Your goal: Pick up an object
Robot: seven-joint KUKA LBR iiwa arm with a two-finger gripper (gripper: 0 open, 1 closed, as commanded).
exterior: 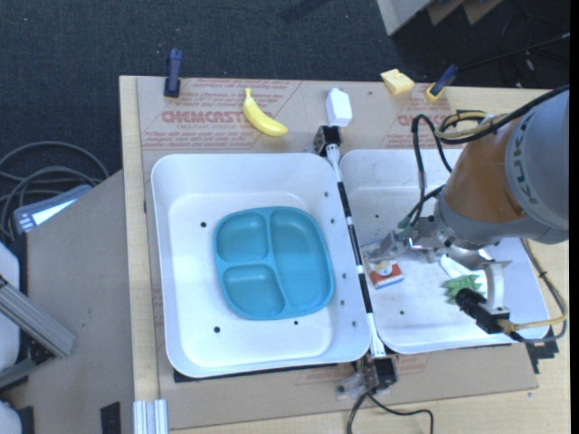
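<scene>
Carton [387, 275], small, red and white, lying in right bin [425, 333] near its left wall; print too small to read. Gripper [395, 247] low just above it, finger state impossible to tell. Green item [463, 284] further right. Blue plate [272, 262] in left bin [181, 242]. "CHEMCAST" printed on bench [208, 116] beside banana [261, 116].

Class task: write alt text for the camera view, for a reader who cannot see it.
A grey and orange robot arm reaches into the right white bin, its gripper just above a small red and white item. The left bin holds a blue divided plate; a banana lies behind it.
</scene>
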